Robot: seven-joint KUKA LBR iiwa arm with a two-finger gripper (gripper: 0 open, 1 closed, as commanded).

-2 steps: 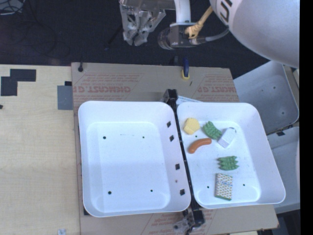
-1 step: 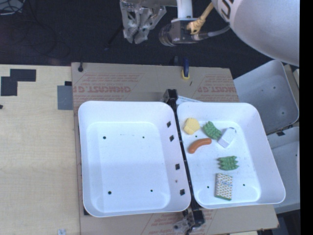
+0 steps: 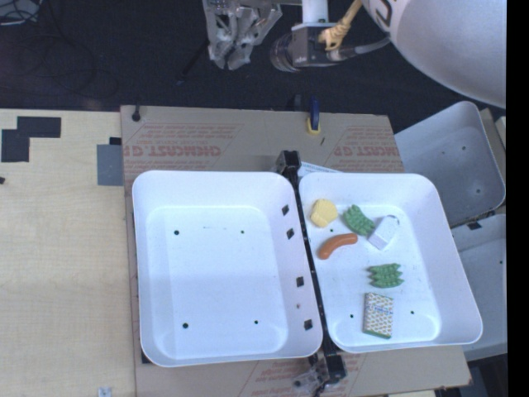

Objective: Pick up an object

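The right bin holds several small objects. A yellow chunk lies near its upper left, with a green ridged piece and a white block to its right. An orange sausage lies just below the yellow chunk. Lower down are green pea pods and a small patterned box. My gripper hangs high at the top of the view, beyond the far edge of the bins and well away from every object, with nothing seen in it.
The left bin sits beside the right one, joined by a black clamp strip. Both rest on a cardboard sheet. The arm's grey body fills the top right. A grey lid lies to the right.
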